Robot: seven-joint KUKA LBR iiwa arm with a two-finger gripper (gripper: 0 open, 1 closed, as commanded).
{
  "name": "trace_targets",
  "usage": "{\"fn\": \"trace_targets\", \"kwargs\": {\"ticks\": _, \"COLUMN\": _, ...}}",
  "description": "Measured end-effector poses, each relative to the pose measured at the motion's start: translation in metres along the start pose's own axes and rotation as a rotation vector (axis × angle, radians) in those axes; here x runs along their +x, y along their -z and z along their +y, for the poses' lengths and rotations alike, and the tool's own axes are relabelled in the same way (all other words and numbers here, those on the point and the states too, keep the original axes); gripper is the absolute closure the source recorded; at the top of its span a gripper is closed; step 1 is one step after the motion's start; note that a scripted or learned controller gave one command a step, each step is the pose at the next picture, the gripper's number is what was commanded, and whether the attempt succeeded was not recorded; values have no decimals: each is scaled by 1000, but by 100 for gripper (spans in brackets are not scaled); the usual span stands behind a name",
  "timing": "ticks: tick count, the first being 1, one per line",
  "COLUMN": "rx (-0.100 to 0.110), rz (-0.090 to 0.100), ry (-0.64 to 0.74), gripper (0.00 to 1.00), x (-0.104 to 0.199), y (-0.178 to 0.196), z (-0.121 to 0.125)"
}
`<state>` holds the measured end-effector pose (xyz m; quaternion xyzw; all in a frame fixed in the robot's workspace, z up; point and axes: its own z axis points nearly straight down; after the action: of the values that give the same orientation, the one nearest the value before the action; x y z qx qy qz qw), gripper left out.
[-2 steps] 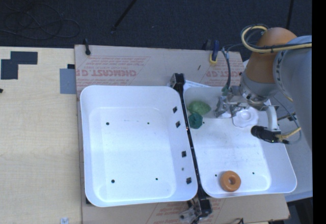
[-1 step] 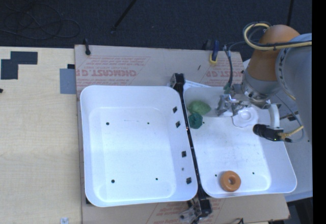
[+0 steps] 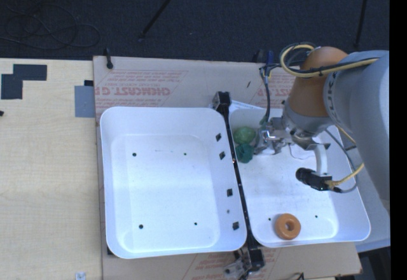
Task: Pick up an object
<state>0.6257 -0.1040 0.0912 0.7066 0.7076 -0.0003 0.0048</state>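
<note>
Claw [image 3: 266,137] down in the right bin [image 3: 346,224], up at its far left corner.
It's right beside a green object [image 3: 243,143] by the divider; can't tell its grip state. An orange ring [image 3: 287,226] lies near the front wall, well apart.

Both white bins [image 3: 166,121] are viewed from above at a slant, with the arm [image 3: 356,100] entering from the right.

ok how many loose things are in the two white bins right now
2, both in the right bin: a green object at the far left corner by the gripper, and an orange ring near the front edge. The arm may hide more.
</note>
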Motion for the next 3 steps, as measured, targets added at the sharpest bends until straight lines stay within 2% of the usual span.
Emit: {"fn": "trace_targets", "kwargs": {"ticks": 3, "rx": 4, "rz": 3, "ry": -13, "gripper": 100, "x": -5, "y": 29, "z": -1}}
